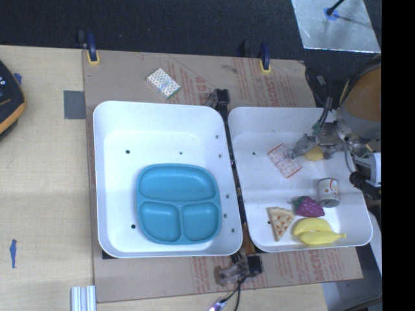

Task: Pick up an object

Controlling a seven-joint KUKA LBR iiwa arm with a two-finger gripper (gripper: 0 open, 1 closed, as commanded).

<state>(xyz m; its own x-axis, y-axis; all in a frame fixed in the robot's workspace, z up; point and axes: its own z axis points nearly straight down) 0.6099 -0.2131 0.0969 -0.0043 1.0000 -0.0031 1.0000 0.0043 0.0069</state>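
Seen from above at a slant: two shallow white bins side by side on a wooden counter [45, 193]. In the left bin [107, 125], a blue divided plate [178, 203] with three compartments, lying flat toward the near side. In the right bin [256, 125], several small things — a pink-and-white checked packet [284, 160] flat near the middle, a small yellow object [314, 154] just right of it, a small tin can [328, 192] on its side further toward the near right, a purple grape bunch [309, 207] just left of the can, a wedge of pizza [280, 222] near the front, and a yellow banana [316, 232] beside the wedge at the near right corner. Reaching in from the right, a grey arm with the tool [310, 149] low over the far right part of that bin, at the small yellow object. Tool state: cannot tell from this view, nor any grasp. On the far side beyond the left bin, a small patterned packet [163, 82] lying on cardboard.
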